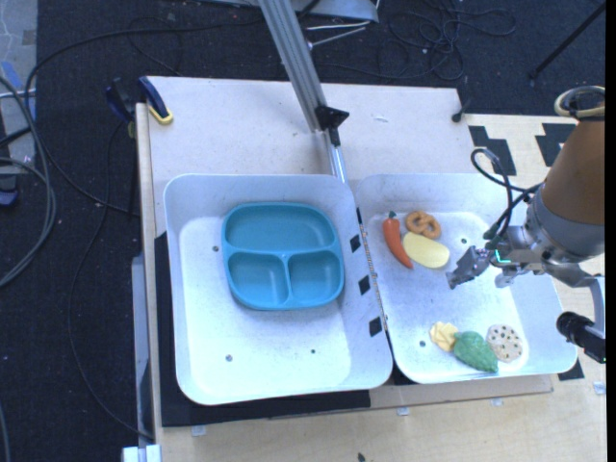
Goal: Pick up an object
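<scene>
In the right bin (423,316) lie an orange carrot (396,242), a yellow potato-shaped piece (426,251) and a brown pretzel (423,223) near the far side. Near the front side sit a small yellow piece (443,335), a green leafy piece (475,351) and a round cookie (504,341). My gripper (464,269) hangs over the middle of this bin, just right of the yellow potato piece, dark fingers pointing left. Nothing shows between them.
The left bin (202,335) holds a blue three-compartment tray (284,255). A slanted metal pole (298,56) rises from the far edge between the bins. The arm's orange band (582,166) sits at the right edge, with cables near it.
</scene>
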